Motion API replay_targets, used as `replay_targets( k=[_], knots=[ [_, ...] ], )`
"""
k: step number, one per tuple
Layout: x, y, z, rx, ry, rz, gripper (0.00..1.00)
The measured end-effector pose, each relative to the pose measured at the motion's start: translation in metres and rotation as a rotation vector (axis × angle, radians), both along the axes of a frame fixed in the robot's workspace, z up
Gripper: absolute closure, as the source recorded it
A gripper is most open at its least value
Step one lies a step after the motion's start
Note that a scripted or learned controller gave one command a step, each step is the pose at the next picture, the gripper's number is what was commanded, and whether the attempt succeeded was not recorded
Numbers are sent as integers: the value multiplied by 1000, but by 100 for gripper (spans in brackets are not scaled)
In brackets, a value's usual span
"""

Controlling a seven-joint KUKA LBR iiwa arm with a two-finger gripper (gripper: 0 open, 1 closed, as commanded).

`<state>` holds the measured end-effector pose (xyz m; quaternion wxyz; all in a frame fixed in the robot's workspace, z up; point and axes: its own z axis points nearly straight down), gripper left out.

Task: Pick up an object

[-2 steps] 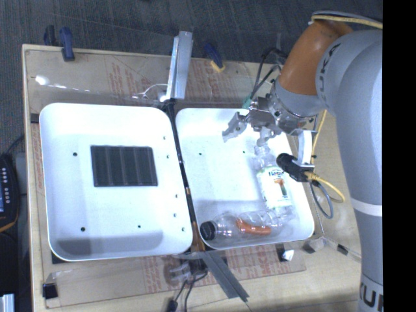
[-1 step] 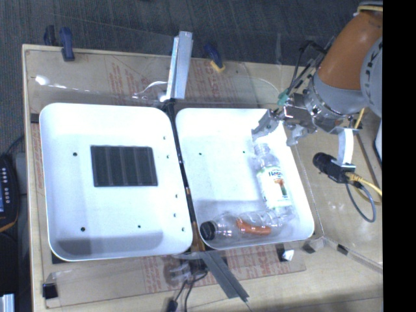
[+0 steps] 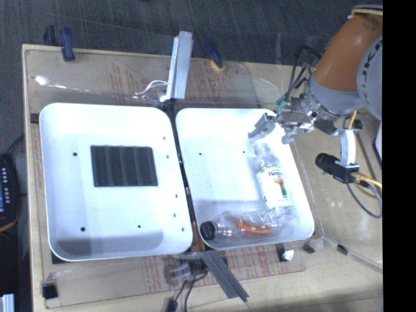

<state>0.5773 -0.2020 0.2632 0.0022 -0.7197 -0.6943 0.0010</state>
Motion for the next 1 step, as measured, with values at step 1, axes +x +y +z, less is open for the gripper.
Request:
replay_targets(
  k=[1],
  knots=[
    [15,-5,-47,0,-1,170,0]
  ],
)
